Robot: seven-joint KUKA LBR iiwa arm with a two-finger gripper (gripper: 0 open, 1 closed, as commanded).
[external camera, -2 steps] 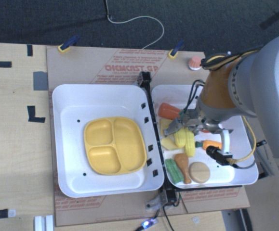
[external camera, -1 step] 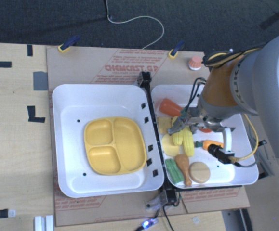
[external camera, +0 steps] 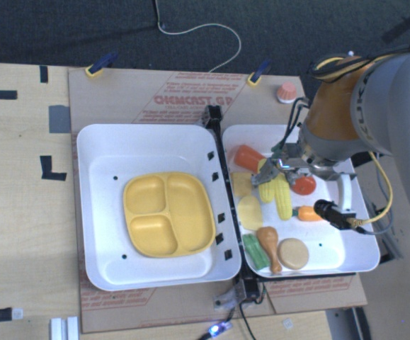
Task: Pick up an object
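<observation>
Camera view: our end effector (external camera: pixel 274 170) sits over the yellow plastic corn cob (external camera: pixel 282 196); its state we cannot tell.
We judge it light, stiff, slippery; grip across its middle.

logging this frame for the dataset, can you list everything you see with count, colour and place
shallow white plastic bins: 2, white, side by side on the bench
yellow divided plastic plate: 1, yellow, in the left bin
toy corn cob: 1, yellow, right bin, under the gripper
orange toy cylinder: 1, orange-red, right bin, far left corner
red toy tomato: 1, red, right bin, beside the corn
toy carrot: 1, orange, right bin
brown toy drumstick: 1, brown, right bin, near edge
tan round toy: 1, tan, beside the drumstick
green toy: 1, green, near left corner
two-finger gripper: 1, metal, over the corn
</observation>
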